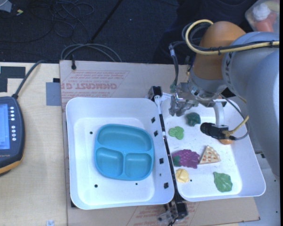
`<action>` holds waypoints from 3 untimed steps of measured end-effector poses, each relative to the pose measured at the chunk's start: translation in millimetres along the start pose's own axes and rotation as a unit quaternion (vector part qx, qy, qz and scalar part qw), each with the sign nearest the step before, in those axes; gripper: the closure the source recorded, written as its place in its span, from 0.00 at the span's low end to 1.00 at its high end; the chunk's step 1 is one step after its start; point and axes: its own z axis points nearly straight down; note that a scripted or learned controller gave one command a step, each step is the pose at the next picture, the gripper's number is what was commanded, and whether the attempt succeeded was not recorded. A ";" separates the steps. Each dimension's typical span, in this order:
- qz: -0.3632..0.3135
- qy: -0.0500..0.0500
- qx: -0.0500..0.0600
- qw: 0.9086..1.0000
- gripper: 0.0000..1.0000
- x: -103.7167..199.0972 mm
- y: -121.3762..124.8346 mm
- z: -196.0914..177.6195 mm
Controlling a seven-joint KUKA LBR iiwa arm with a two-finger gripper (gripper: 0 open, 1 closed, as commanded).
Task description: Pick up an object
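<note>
Starting at the left, the shallow white left bin (78, 126) holds a turquoise plastic plate with three compartments (124, 152), lying flat in its middle.

The shallow white right bin (253, 182) holds all the small toys. A pale green lumpy vegetable piece (176, 133) lies at 10 o'clock. A purple bunch of toy grapes (185, 157) is at 8 o'clock and a yellow rounded piece (182, 175) at 7 o'clock. A triangular toy pizza slice (209, 155) sits near the centre, just beside the grapes. A dark green broccoli-like piece (193, 119) is at 11 o'clock and a green leaf-shaped piece (222, 181) at 5 o'clock.

My jaws hang low over the bin's 11 o'clock corner, near the dark green piece. I cannot tell whether they are open or closed, and I see nothing between them.

As I judge it, the pick is barely under way. Every toy rests on the bin floor, so choosing one, closing on it and lifting all remain.
</note>
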 end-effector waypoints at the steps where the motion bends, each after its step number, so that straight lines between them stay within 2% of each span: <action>1: 0.002 0.000 -0.008 1.000 1.00 -23.1 -37.0 -164.8; 2: 0.003 0.000 0.004 1.000 1.00 -91.3 -74.8 -77.0; 3: -0.002 0.000 0.000 1.000 1.00 -88.4 -38.1 -53.3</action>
